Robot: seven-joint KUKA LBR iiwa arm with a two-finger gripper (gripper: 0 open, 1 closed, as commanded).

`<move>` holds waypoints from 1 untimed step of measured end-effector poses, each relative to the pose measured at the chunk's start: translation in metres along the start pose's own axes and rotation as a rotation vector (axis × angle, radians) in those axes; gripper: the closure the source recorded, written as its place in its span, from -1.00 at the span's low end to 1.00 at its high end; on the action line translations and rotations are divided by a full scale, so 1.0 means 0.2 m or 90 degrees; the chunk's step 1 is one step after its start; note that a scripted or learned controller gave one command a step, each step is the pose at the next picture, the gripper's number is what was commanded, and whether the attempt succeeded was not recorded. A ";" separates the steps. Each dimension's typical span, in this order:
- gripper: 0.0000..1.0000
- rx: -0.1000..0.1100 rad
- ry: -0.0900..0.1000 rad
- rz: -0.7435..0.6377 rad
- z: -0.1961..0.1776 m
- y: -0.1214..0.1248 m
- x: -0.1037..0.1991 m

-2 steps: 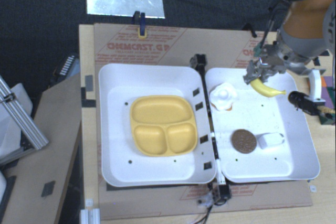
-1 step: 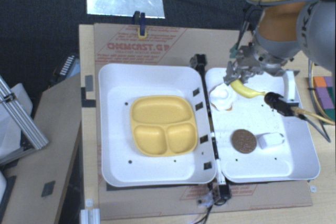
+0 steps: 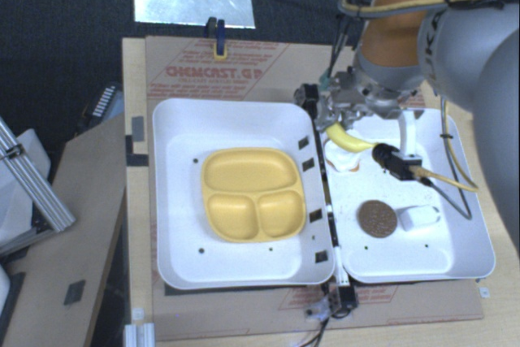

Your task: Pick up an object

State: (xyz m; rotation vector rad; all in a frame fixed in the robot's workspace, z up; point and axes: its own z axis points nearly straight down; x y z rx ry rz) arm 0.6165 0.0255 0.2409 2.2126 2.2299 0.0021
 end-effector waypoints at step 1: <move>1.00 0.000 0.000 0.000 0.07 0.02 0.26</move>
